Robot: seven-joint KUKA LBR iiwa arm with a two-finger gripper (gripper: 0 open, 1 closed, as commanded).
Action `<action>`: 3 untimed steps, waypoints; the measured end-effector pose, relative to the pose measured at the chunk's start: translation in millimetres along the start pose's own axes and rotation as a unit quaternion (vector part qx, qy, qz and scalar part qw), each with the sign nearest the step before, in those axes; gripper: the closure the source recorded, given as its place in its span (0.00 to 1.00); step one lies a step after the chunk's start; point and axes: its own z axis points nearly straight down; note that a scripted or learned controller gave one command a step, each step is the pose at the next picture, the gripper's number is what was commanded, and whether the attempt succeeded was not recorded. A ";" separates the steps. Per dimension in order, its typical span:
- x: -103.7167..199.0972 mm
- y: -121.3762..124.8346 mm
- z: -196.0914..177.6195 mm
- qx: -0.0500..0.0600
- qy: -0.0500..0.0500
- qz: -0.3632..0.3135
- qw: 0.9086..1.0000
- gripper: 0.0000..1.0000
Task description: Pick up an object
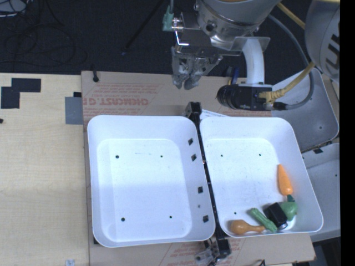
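Wooden bench (39, 165), two white bins side by side.
Gripper (187, 77) up behind the bins, fingers seemingly pressed together, holding nothing; toys clustered in right bin's (244, 129) near corner: orange carrot (284, 180), black block (275, 215), likely awaiting descent.

From my seat, the one thing with lettering is the brown cardboard sheet (133, 96) under the two bins. At about 11 o'clock from the left bin (100, 127), red capital letters (123, 101) run along the cardboard, upside down to me; I make them out as roughly "CHEMCAST G.P. ACRYLIC", though I can't swear to every letter. At 6 o'clock, near the cardboard's lower edge, more red print (183, 254) shows, too small and cut off to read.
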 end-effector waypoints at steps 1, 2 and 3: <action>58.8 24.7 -9.4 -0.001 0.000 0.001 1.000 1.00; 55.6 24.1 -18.7 0.001 -0.002 0.004 1.000 1.00; 56.7 54.1 -8.7 -0.001 -0.001 0.004 1.000 1.00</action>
